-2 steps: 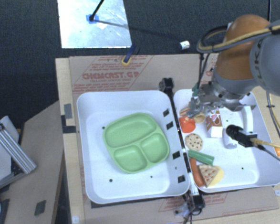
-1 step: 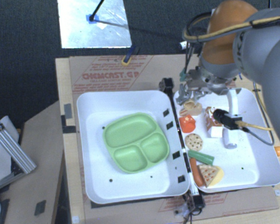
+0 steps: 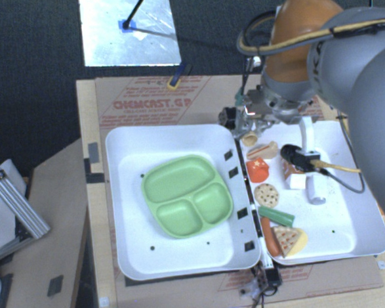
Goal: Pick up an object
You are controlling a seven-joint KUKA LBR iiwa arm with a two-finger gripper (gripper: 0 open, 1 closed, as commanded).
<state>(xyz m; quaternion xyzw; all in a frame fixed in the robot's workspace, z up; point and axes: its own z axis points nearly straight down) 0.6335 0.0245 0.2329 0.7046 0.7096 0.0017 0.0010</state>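
Toy food, heaped along the left side of the right bin: tomato, cookie, pizza slice, sausage, green stick, all touching or nearly so. Hard to single out one piece, probably, given the crowding. Just above the heap, near the bin's far corner, jaws low over the rim; width of opening impossible to tell. Left bin beside it, carrying a green divided tray. Cardboard-covered counter beneath both.
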